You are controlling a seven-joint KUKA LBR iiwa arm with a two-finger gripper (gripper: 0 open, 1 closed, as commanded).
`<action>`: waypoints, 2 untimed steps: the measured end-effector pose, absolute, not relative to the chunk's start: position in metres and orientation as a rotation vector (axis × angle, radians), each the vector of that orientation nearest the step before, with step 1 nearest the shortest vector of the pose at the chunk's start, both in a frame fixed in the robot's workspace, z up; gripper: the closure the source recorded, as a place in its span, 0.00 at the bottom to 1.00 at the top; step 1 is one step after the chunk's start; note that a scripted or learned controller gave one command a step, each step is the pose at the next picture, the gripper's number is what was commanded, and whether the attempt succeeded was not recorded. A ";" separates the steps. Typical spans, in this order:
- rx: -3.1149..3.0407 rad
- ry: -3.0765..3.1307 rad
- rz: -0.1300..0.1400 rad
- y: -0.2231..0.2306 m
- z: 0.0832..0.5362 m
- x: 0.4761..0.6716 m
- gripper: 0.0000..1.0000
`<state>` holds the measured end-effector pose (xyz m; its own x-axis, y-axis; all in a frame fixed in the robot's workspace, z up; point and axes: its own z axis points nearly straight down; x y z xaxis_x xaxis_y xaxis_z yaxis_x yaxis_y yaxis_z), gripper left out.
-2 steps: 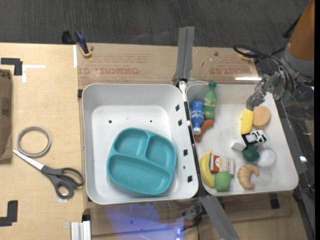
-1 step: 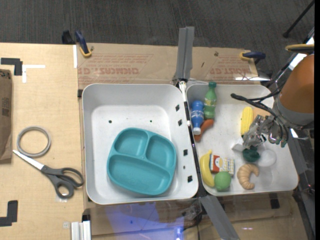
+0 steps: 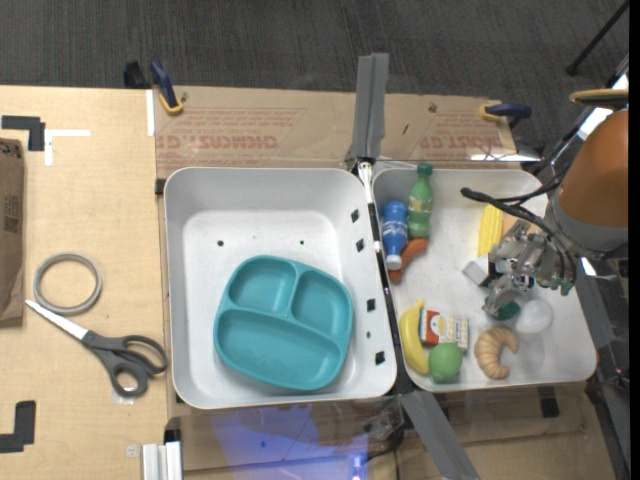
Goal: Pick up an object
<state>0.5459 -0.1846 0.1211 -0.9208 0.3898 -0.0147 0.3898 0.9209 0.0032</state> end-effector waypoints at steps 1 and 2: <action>0.627 3.073 0.001 -0.221 0.093 0.608 0.00; 0.390 3.130 -0.004 -0.225 0.093 0.638 0.00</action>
